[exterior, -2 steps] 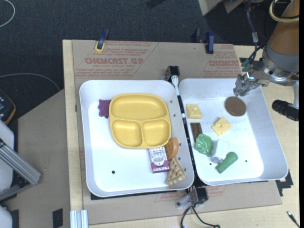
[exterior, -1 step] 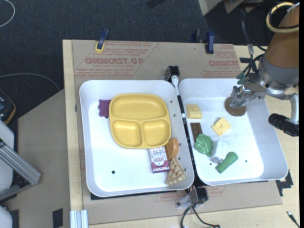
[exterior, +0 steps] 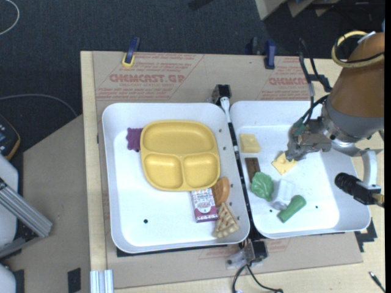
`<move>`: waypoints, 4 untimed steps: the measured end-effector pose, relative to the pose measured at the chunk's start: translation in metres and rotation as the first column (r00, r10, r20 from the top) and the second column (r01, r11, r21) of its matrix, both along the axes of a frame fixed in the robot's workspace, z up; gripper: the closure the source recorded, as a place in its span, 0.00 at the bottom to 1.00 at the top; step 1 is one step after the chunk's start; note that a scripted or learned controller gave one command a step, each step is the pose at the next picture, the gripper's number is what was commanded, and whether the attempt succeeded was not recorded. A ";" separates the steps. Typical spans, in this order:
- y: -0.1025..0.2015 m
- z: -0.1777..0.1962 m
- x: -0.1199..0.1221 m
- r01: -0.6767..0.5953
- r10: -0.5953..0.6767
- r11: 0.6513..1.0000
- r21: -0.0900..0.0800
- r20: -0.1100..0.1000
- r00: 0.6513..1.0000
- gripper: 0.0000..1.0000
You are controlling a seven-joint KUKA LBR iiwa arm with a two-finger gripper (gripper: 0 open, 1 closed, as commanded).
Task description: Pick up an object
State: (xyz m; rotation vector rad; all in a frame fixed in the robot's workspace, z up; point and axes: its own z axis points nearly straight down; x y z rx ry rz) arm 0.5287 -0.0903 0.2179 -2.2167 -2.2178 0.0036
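Observation:
My gripper [exterior: 294, 152] hangs over the upper middle of the right bin [exterior: 330, 224], coming in from the right. A pale yellow cheese wedge [exterior: 282, 163] lies right at its tip, on the lower left side; whether it is gripped is hidden. Further left in this bin are a yellow cheese block [exterior: 249, 143] and a brown bar [exterior: 251, 167]. Below them lie a green leafy piece [exterior: 263, 185], a clear wrapper [exterior: 285, 191] and a green cylinder [exterior: 291, 208].
The left bin [exterior: 122, 206] holds a yellow divided plate [exterior: 180, 154] with a purple item [exterior: 133, 138] at its left edge. Near its front right corner lie a maroon box [exterior: 204, 204], a brown item [exterior: 221, 188] and a waffle piece [exterior: 226, 221]. A ridge separates the bins.

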 end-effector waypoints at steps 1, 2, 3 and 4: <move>0.017 -0.002 -0.027 0.000 0.000 1.000 0.000 0.001 1.000 1.00; 0.002 0.012 -0.021 0.002 -0.002 1.000 -0.004 0.009 1.000 1.00; 0.016 0.015 -0.018 -0.002 0.002 1.000 -0.003 0.008 1.000 1.00; 0.013 0.013 -0.030 0.001 -0.001 1.000 -0.002 0.003 1.000 1.00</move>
